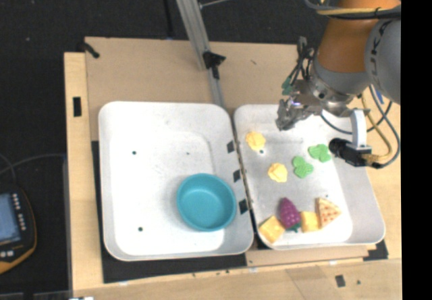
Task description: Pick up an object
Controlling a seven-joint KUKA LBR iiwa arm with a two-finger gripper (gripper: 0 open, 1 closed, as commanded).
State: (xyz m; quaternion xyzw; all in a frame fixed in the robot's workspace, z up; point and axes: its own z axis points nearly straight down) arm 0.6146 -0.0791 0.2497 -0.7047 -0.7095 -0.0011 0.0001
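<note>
1. Camera view, looking down at a slant, gives me two white bins side by side on the counter (81,157); the left bin (135,130) holds a teal bowl (206,201) toward its 5 o'clock corner.
2. My arm (351,35) comes in from 3 o'clock, and its jaws (290,116) hang over the right bin (364,224) near that bin's 12 o'clock edge. They look dark and bunched from this angle; I cannot tell how they stand, and I see nothing between them.
3. Candidates for the pick all lie in the right bin. A yellow piece (255,140) sits nearest, at about 7 o'clock from the jaws. Further toward 6 o'clock lies a second yellow piece (277,171), with two green pieces (303,167) (318,152) beside it.
4. Along the 6 o'clock wall a purple grape bunch (289,213), a yellow block (271,229), a small yellow-orange piece (309,221) and a pizza slice (328,211) crowd together, some touching.
5. Risks, as I judge them: the toys are small and low, so a descent slightly off centre could nudge one aside instead of trapping it.
6. In the crowded row the jaws could land on a neighbour or wedge two at once.
7. The nearest yellow piece lies close to the bin's 9 o'clock wall, which could block one side of the jaws.
</note>
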